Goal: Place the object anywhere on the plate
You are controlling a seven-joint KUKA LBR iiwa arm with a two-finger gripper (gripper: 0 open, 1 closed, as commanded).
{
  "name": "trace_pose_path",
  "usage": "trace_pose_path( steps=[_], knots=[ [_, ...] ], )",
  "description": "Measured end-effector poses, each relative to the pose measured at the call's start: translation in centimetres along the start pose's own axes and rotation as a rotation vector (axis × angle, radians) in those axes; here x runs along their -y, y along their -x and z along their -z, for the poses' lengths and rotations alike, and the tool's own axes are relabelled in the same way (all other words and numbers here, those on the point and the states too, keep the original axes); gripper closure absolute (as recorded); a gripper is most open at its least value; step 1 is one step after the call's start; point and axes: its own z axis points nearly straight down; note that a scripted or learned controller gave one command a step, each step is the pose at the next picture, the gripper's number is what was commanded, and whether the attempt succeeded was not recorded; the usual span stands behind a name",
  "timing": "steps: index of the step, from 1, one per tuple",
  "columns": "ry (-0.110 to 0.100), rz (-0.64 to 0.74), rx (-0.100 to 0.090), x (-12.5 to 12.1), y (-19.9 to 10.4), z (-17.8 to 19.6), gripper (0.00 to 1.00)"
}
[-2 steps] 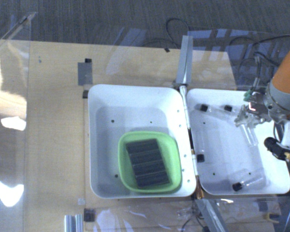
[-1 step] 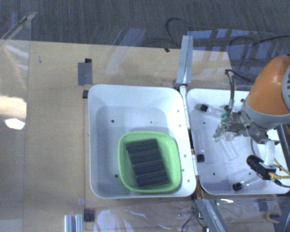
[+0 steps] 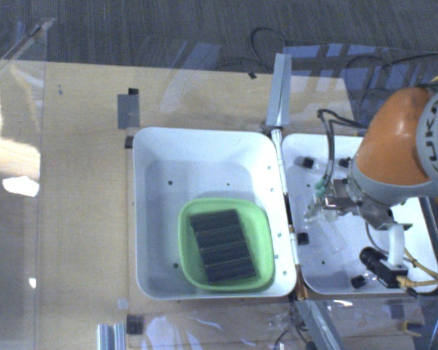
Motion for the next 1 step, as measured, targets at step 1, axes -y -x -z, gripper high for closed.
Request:
trace_pose_path(
  steps=[1],
  knots=[
    [-0.002, 0.102, 0.000, 0.00, -6.97, -1.50, 1.00]
  ],
)
